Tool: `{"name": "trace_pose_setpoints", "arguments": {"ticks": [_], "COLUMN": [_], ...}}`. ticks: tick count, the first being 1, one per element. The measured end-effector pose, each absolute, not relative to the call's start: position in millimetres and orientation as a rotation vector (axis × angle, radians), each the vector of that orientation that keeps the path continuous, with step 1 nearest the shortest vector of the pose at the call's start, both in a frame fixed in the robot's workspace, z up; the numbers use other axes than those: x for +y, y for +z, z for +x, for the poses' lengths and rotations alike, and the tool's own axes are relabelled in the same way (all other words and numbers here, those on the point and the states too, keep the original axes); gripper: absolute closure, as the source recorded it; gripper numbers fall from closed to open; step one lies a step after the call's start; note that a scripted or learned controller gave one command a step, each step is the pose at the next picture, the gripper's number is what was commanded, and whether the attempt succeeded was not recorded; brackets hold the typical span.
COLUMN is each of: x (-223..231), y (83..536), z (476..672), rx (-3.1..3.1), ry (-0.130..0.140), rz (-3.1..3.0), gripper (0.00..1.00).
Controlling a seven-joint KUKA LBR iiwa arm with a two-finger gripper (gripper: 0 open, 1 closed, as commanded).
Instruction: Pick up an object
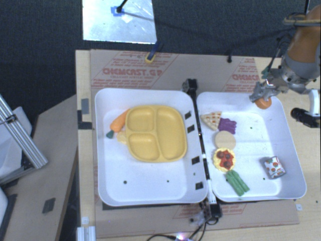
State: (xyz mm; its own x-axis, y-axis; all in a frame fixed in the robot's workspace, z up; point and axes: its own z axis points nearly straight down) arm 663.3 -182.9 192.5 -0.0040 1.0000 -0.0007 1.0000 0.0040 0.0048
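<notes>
camera view, overhead slant. nearest in the right bin (296,182): green bean (236,182) by the front rim, small printed can (273,167) lying toward the front right corner. just behind the bean, yellow disc with red bits (224,159), touching a plain tan disc (225,140) behind it. further back, purple piece (227,125) beside a pizza wedge (211,119) near the divider.

left bin (150,190): yellow tray (153,133), three compartments, sits mid-bin. carrot (117,122) lies tilted against the tray's left edge, green end toward the front.

far right corner of the right bin: gripper (262,95) is over the back rim, arm (303,49) coming in from the right. orange object (263,102) sits right under the fingertips, at the rim; fingers appear closed around its top, but whether it is lifted off the bin floor cannot be told.

beyond the bins: cardboard sheet (130,67) under both, shiny plate (119,14) on dark floor.
</notes>
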Motion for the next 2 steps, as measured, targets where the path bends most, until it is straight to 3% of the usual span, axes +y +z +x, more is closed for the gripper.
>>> {"name": "trace_pose_setpoints", "arguments": {"ticks": [1,2], "x": [-183.0,-126.4], "y": [227.5,224.0], "z": [664.8,669.7], "rx": [2.223,2.231], "ry": [0.005,0.004], "rz": [2.213,2.211], "gripper": [1.00,1.00]}}
